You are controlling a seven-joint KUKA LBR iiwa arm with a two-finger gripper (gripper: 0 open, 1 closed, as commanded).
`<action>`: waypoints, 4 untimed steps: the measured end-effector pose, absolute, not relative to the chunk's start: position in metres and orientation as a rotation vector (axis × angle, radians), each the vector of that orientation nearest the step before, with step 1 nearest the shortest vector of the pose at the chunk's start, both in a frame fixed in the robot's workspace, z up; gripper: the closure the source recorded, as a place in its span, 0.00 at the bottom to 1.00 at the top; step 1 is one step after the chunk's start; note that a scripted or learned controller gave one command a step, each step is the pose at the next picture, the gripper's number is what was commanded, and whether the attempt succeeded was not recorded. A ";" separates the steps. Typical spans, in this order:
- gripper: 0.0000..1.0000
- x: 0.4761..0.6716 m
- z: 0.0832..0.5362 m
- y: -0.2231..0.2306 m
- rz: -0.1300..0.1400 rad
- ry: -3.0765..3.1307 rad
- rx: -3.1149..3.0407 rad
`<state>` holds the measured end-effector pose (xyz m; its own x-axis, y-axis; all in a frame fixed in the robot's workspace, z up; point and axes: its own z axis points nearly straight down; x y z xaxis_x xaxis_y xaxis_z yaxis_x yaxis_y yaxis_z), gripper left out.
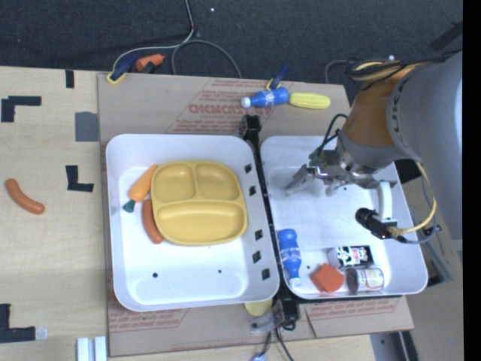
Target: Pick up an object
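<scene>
My gripper hangs over the upper part of the right bin, its two fingers spread open and nothing between them. Along that bin's front lie a blue bottle, an orange-red block, a small black-and-white box and a little can, all well below the gripper. The left bin holds a yellow divided plate, with a toy carrot and a sausage against its left edge.
The grey arm with its orange band covers the right bin's upper right side. A black cable end hangs over that bin. A blue and yellow clamp lies behind the bins, and another sausage sits far left on the bench.
</scene>
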<state>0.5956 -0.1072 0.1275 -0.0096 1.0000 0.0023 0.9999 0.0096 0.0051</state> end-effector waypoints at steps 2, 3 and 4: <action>0.00 0.515 0.143 -0.052 0.046 2.214 2.199; 1.00 0.517 0.148 -0.034 0.072 2.251 2.194; 1.00 0.537 0.135 -0.045 0.083 2.252 2.194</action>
<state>0.5368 -0.0448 0.1354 -0.0268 0.9989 0.0397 0.9991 0.0254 0.0353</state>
